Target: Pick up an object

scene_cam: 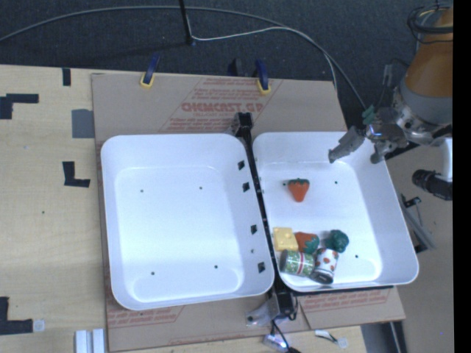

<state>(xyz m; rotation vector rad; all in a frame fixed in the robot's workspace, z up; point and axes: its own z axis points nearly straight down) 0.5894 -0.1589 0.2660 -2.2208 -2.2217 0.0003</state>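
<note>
Strawberry toy (298,189), orange-red with a green top, lies alone on the floor of the right bin (383,219), in its upper half and well apart from the other contents. It is the most exposed candidate for a pick. The claw (362,145) hangs over the bin's upper right corner, so the strawberry toy lies toward the view's lower left of it, near but not beneath it. The toy is squat; its green top points toward the view's top, and no long axis worth aligning to can be made out.

2 grey fingers (343,148) are seen: 1 reaching out toward the view's left over the bin rim, 1 shorter and angled down beside the wrist. They stand visibly spread, with nothing between them.

The arm (430,68) enters from the view's right, its orange band above the grey wrist, and the wrist is tilted so that the claw points leftward and downward into the bin.

A cluster sits at the bin's lower edge: a yellow block (285,237), an orange piece (305,241), a teal piece (338,238) and a small can (307,264), touching or nearly so. The left bin (176,153) adjoins the right along a black divider. Both rest on cardboard on the counter (37,197).
</note>
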